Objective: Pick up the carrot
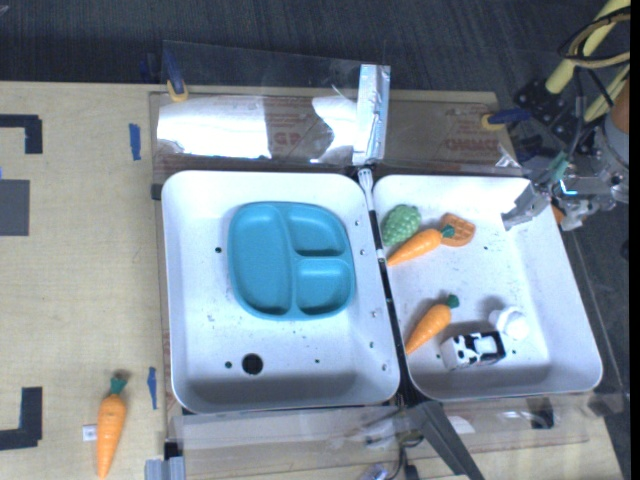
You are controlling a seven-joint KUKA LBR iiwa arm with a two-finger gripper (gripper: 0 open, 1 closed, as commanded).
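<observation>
Two orange plastic carrots with green tops lie in the right white bin. The upper carrot slants against the bin's left wall, its leafy end just beside a flat orange piece and its shoulder touching a knobbly green vegetable toy. The lower carrot lies near the left wall too, its top close to a black-and-white cow-patterned toy and a small white bottle-like object. A third orange carrot rests outside on the pale bench, well apart from everything.

The gripper hangs at the right bin's upper right rim — whether it is open or closed I cannot tell, and nothing shows in it.

The likely trouble is crowding. A descent on the upper carrot could catch the green toy or the orange piece instead, or jam a finger against the wall (the carrot's tip sits almost in the seam between the bins). The lower carrot offers more room on its upper side, but a grasp placed towards its leafy end risks nudging the cow toy. Both carrots are tapered and smooth-looking, so a pinch near the tip may well squirt them out.

Open room lies across the middle and right of this bin — a clear approach path. The left white bin holds a blue divided plastic tray.
</observation>
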